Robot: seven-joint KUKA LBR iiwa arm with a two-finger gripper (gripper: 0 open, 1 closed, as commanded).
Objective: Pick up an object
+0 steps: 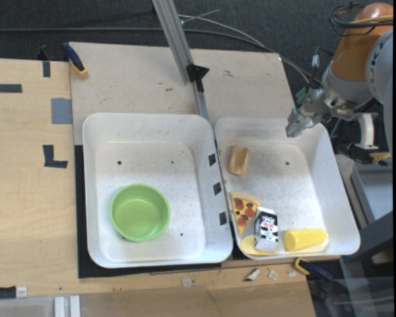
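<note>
The right bin [330, 170] holds a tan bread roll [238, 159] near its upper left. Along its front edge lie a pizza slice [244, 210], a small black-and-white carton [267, 228] and a yellow block [305, 239]. A green bowl [140, 211] sits in the left bin [145, 134]. My gripper [297, 125] hangs over the right bin's upper right corner, well away from the roll and the front objects. Nothing shows between its fingers.
A slanted metal pole [178, 45] crosses the bench behind the bins, with cables trailing right. A blue-and-yellow clamp [74, 59] lies at the upper left. Small scraps lie on the bench in front of the right bin.
</note>
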